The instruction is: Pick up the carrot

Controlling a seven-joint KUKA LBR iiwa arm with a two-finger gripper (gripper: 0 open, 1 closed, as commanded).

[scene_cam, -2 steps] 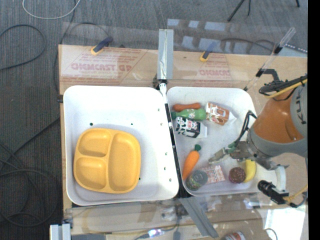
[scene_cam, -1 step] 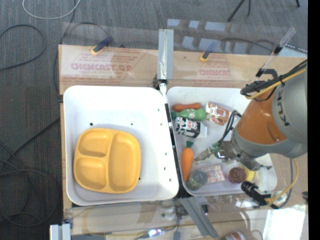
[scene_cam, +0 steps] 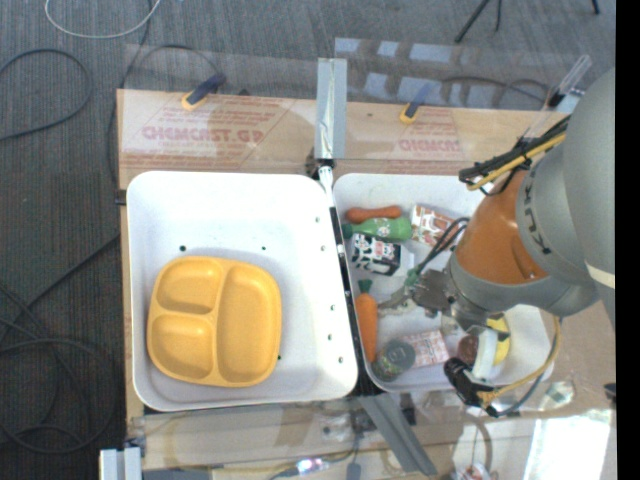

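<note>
Two white bins side by side on the desk (scene_cam: pixel 200 138). In the left bin (scene_cam: pixel 190 203): a yellow tray (scene_cam: pixel 214 320) with three compartments, sitting low and left of middle, near the bin's front and left walls; bare white floor around it toward the back and right. In the right bin (scene_cam: pixel 440 190): a crowd of small things. Carrot (scene_cam: pixel 368 326) lying lengthwise close along the left wall, just beside the divider between bins, thick end to the front, touching or nearly touching a grey round lid or can (scene_cam: pixel 396 358) at its front right. Behind the carrot, a black-and-white carton (scene_cam: pixel 375 254); behind that, a green bottle (scene_cam: pixel 385 230) and an orange-red sausage-like piece (scene_cam: pixel 373 213) near the back wall. A red-and-white packet (scene_cam: pixel 431 224) to the right of the bottle, a pink-printed card (scene_cam: pixel 430 347) flat beside the lid, and a banana (scene_cam: pixel 493 354) partly hidden under the arm at the front right. Arm (scene_cam: pixel 540 238) reaching in from the right, covering most of the bin's right half, orange band above the wrist. Gripper (scene_cam: pixel 428 293) low over the middle of the bin, right of the carrot and apart from it; hard to make out, cannot tell how far open or whether anything is held. Little room between carrot and left wall; a narrow strip of bare floor between carrot and gripper.
</note>
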